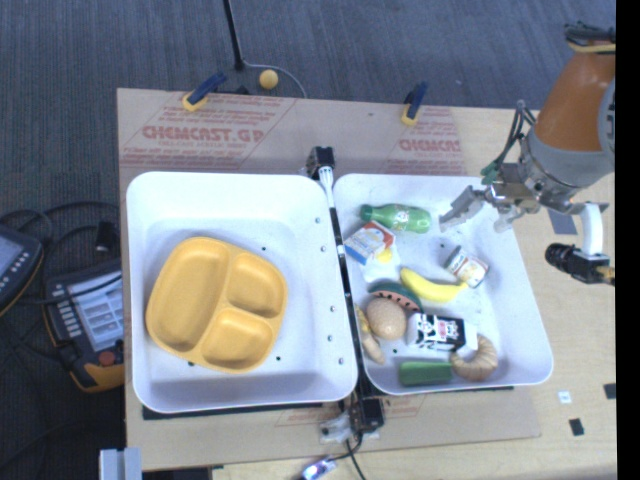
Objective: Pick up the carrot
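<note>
- The end effector point(481, 212) hangs over the upper right part of the right bin point(533, 320). Its two fingers are spread apart, released, with nothing between them.
- The grey arm point(575, 98) with its orange band comes in from the right edge, above the table point(580, 408).
- The carrot point(386, 291) seems to be the small orange piece in the middle of the right bin. It is wedged between the banana point(432, 287) and the tan egg-shaped thing point(385, 318) and mostly covered, so its shape is hard to tell. It lies well apart from the end effector.
- A green bottle point(397, 217) lies on its side near the bin's top wall, with a small carton point(368, 242) just below it.
- A small jar point(466, 266) lies just right of the banana, below the end effector.
- A black-and-white carton point(438, 331), a croissant point(478, 359) and a green cucumber point(425, 372) sit along the bin's lower edge.
- The left bin point(160, 200) holds a yellow divided plate point(217, 302).
</note>
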Controlling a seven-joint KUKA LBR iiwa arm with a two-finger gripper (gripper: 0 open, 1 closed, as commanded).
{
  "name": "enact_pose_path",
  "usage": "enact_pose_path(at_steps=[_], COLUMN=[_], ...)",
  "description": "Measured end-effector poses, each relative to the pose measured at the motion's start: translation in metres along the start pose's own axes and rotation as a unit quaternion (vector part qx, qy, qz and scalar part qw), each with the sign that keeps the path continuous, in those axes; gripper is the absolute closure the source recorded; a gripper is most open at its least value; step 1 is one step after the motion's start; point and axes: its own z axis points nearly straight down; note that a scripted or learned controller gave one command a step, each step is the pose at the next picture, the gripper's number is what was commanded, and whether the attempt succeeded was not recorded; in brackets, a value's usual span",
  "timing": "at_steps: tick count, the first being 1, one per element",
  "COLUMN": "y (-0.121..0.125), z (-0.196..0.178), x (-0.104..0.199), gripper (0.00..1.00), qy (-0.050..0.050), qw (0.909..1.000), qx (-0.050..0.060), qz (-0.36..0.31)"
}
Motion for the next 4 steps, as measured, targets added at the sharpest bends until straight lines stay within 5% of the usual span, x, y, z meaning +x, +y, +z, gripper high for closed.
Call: enact_pose_path(at_steps=[1,2,3,4], y=[-0.05,-0.071,-0.022,-0.044], z=[-0.019,0.027,0.032,0.064], x=[0.067,0.144,0.021,0.082], gripper=[0.0,0.0,0.0,0.0], qy=[0.0,0.0,-0.001,0.0], qw=[0.999,0.9857,0.9406,0.9514], qx=[0.001,0.002,0.001,0.002], qz=[0.044,0.168,0.34,0.308])
